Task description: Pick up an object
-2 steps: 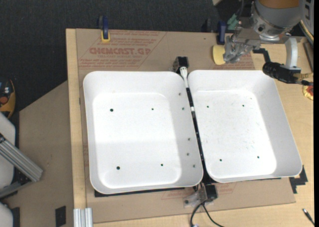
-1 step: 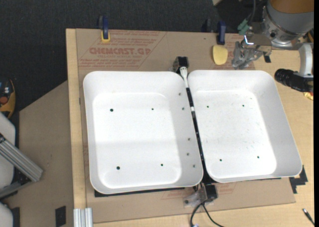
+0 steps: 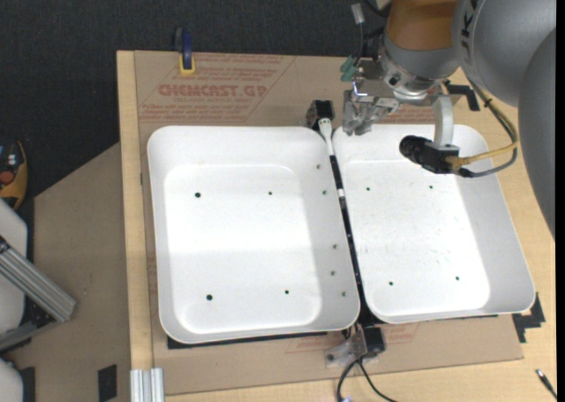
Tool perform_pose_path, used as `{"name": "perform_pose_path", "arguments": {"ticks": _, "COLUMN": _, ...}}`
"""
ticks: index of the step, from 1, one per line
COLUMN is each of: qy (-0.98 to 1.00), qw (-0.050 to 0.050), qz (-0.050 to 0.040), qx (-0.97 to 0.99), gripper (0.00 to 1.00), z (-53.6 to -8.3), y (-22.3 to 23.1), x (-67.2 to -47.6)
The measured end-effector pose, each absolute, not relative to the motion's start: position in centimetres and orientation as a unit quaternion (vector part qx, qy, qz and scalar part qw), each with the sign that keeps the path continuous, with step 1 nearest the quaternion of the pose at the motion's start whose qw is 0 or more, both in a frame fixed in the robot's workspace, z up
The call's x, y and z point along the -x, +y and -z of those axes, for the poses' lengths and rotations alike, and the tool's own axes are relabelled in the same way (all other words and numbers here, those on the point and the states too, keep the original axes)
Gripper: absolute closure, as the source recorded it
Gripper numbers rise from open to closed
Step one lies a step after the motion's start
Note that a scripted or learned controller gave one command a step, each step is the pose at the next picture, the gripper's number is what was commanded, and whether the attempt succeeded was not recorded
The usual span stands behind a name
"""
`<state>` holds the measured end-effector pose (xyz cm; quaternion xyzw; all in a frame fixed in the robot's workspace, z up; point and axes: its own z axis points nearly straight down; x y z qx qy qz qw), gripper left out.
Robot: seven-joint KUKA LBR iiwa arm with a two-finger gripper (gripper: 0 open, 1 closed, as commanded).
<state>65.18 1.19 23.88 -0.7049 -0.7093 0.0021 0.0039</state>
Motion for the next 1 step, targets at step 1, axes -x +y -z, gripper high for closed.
{"name": "perform_pose_path", "arguments": {"ticks": 1, "qy": -0.709, "qw": -0.004, "qz": 0.0055, "qx": 0.705, "gripper": 1.00, "z": -34.31, "y": 6.50, "x": -66.82}}
